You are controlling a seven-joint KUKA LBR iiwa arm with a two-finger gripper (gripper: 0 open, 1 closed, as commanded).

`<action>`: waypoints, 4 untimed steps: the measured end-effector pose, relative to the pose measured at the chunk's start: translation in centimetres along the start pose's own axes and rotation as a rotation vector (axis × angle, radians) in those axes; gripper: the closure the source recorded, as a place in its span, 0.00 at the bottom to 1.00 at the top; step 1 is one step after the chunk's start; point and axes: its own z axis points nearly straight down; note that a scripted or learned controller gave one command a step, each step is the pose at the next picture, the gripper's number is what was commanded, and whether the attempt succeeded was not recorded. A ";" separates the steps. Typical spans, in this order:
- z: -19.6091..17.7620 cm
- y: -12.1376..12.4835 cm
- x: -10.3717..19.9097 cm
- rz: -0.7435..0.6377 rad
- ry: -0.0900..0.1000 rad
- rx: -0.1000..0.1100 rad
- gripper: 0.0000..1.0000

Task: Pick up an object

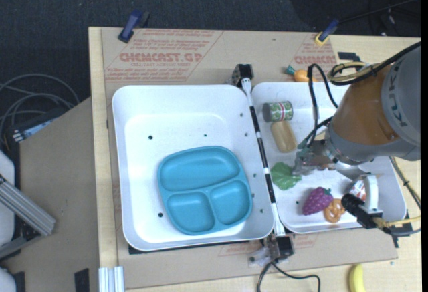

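The gripper [306, 162] hangs low in the right bin [394, 184], just above the green leafy toy [286, 176]. I cannot tell if it is grasping anything. Just above the green toy lies a tan bread-like piece [284, 136], its long side pointing up and down the bin. Above that a small green-labelled can [277, 111] lies on its side. To the right of the green toy sits a purple grape bunch [317, 200]. The cardboard under the bins reads "CHEMCAST" [159, 58]. Left of the green toy, a blue divided tray [204, 188] sits in the left bin [134, 117]
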 end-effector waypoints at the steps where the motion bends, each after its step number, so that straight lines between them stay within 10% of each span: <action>1: -9.0 9.4 2.8 -0.003 0.000 -0.001 1.00; 2: -4.5 6.6 -1.8 0.000 -0.001 0.006 1.00; 3: -8.9 9.5 4.2 -0.003 0.001 0.001 1.00; 4: -7.2 7.3 -1.1 0.000 -0.001 0.006 1.00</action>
